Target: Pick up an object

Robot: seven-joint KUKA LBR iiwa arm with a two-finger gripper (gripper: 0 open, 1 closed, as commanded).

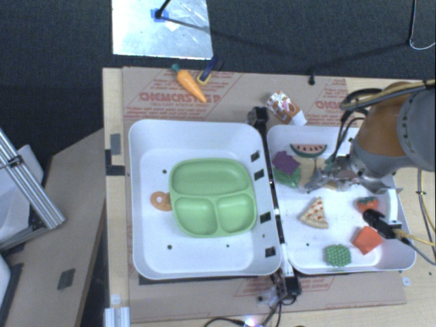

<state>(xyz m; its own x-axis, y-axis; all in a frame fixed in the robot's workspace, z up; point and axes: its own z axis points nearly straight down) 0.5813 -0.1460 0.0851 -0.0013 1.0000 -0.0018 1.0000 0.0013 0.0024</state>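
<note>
The right bin (297, 259) holds a watermelon slice (308, 149), a purple-and-green grape toy (286, 167), a pizza slice (315, 213), a green round toy (337, 255), an orange block (367, 240) and a small red-and-green piece (368, 203). My gripper (321, 178) hangs low over this bin, between the grape toy and the pizza slice, just below the watermelon slice. Its metal fingers point left. Nothing shows between them.
The left bin (146, 251) carries a green divided tray (210, 196) and a small orange ring (161, 201). Behind the bins on the cardboard lie a toy carrot (191, 84) and a small packet (285, 107). The arm's grey body (388, 138) covers the right bin's far right corner.
</note>
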